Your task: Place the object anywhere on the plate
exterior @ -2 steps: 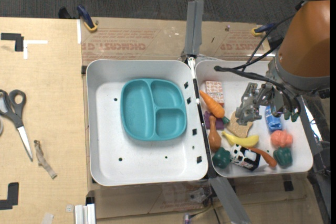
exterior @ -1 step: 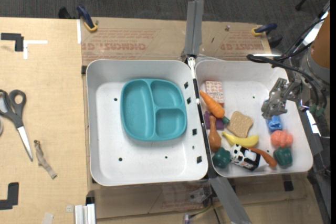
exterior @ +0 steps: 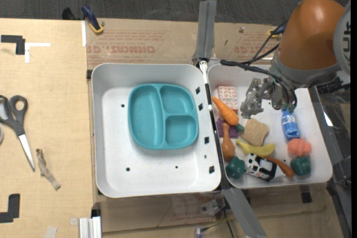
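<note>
A teal plate (exterior: 163, 116) with three compartments lies in the left bin (exterior: 111, 175). In the right bin (exterior: 318, 175) are several toy foods: an orange carrot (exterior: 225, 110), a tan bread slice (exterior: 255, 132), a yellow banana (exterior: 256, 148), a pink wafer (exterior: 227, 94), a blue bottle (exterior: 289, 125), a peach-coloured ball (exterior: 299, 147) and a small purple piece (exterior: 226, 130). My gripper (exterior: 254, 104) hangs over the right bin, just above the bread slice and right of the carrot. Nothing shows between its fingers.
More toys crowd the right bin's front: a green piece (exterior: 235, 167), a black-and-white cow-patterned item (exterior: 260, 168), a second carrot (exterior: 280, 166) and a dark green ball (exterior: 301, 165). Scissors (exterior: 18, 122) lie on the bench at the left. A grey bar (exterior: 205, 30) stands behind the bins.
</note>
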{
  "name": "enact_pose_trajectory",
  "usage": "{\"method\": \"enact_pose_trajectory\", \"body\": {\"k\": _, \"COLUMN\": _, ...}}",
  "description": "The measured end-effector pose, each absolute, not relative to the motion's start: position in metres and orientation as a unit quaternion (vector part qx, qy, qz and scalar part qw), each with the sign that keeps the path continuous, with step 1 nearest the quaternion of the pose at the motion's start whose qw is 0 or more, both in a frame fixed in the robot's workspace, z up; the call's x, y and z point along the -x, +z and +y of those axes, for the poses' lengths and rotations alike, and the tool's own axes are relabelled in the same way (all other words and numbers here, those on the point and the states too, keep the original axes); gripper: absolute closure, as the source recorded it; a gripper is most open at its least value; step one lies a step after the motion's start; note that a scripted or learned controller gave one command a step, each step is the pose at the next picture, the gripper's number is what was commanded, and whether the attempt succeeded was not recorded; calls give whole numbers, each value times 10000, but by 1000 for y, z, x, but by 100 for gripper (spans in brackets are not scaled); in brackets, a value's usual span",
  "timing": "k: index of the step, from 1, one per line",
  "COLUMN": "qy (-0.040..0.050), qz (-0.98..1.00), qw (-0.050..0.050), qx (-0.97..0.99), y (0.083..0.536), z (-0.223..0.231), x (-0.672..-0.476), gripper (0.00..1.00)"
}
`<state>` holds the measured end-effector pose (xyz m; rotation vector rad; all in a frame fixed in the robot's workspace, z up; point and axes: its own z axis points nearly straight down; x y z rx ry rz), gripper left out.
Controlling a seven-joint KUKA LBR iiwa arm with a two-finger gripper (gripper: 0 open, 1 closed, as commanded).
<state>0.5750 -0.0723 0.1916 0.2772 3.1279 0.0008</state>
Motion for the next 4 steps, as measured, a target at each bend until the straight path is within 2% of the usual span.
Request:
{"method": "enact_pose_trajectory", "body": {"k": 1, "qy": 3, "qz": 9879, "qw": 8, "qx": 1553, "y": 149, "z": -119, "x": -545, "gripper": 100}}
{"method": "enact_pose_trajectory", "body": {"k": 2, "qy": -1, "qz": 9539, "qw": 24, "qx": 3001, "y": 93, "z": -197, "x": -569, "gripper": 100}}
{"method": "enact_pose_trajectory", "body": {"k": 3, "qy": -1, "qz": 8755, "qw": 33, "qx": 4833, "y": 138, "z": -172, "x": -600, "gripper": 100}}
{"method": "enact_pose_trajectory", "body": {"k": 4, "qy": -8, "qz": 8388, "qw": 40, "qx": 5444, "y": 173, "z": -220, "x": -652, "gripper": 100}}
